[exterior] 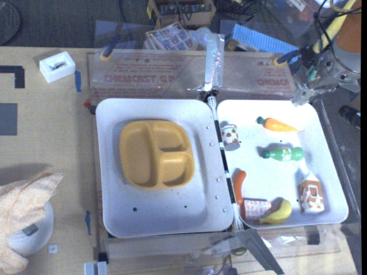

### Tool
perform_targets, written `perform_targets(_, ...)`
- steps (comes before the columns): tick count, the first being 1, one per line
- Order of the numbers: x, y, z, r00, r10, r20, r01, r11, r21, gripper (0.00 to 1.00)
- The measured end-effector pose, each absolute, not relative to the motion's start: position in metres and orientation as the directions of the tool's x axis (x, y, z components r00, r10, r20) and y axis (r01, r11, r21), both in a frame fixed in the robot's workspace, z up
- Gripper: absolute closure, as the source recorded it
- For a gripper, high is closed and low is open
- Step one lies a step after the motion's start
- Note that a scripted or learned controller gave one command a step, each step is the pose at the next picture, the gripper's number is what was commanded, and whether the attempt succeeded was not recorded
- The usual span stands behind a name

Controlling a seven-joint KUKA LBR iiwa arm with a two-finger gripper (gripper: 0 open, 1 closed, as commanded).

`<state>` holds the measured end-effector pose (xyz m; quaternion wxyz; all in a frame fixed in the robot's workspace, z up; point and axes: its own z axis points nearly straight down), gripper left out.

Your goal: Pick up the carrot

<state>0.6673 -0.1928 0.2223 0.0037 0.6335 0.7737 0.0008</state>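
Beside two white bins (109, 153), wooden bench (40, 136) and cluttered floor (69, 10).

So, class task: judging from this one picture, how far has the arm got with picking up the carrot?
Nothing looks done yet. The carrot lies flat near the far edge of the right bin, beside the green bottle, with nothing touching it. In hand: the gripper sits above the bin's far right corner, off to the carrot's side. Left to do: move over the carrot, come down, close on it and lift.
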Motion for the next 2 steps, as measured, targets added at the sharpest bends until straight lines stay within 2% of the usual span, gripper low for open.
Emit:
perform_targets(1, 0.667, -0.193, 0.222, -0.197, 0.980, -0.005, 0.980, 0.197, 0.006, 0.00)
perform_targets(2, 0.665, -0.162, 0.087, -0.275, 0.961, -0.004, 0.961, 0.275, 0.006, 0.00)
